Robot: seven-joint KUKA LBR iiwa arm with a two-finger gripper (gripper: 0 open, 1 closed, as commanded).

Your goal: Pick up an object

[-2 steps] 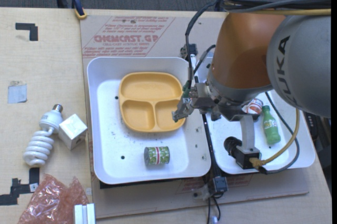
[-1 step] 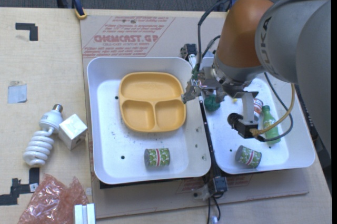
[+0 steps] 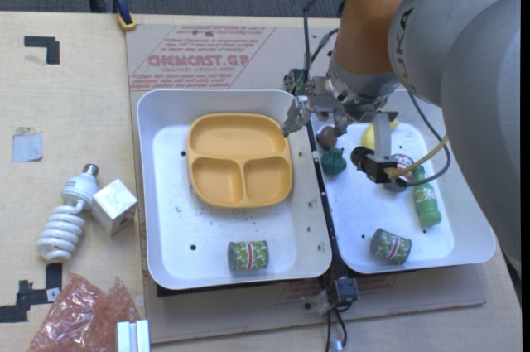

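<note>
My gripper [image 3: 312, 117] hangs over the ridge between the two bins, at the upper left corner of the right bin [image 3: 464, 247]. Just below it in the right bin lie a small dark green lump [image 3: 334, 163] and a brownish piece [image 3: 328, 136]. Nothing shows as held. A green bottle [image 3: 427, 202] lies at the right of that bin. A green patterned can [image 3: 390, 247] lies near its front. A bit of a yellow thing [image 3: 368, 136] peeks out under the wrist. The arm hides the back of the right bin.
The left bin [image 3: 157, 201] holds a yellow divided plate [image 3: 240, 159] and a second green patterned can [image 3: 248, 256]. Outside the bins on the left lie a spiral light bulb [image 3: 66, 218], a white cube [image 3: 114, 206] and a reddish crinkled bag [image 3: 79, 317].
</note>
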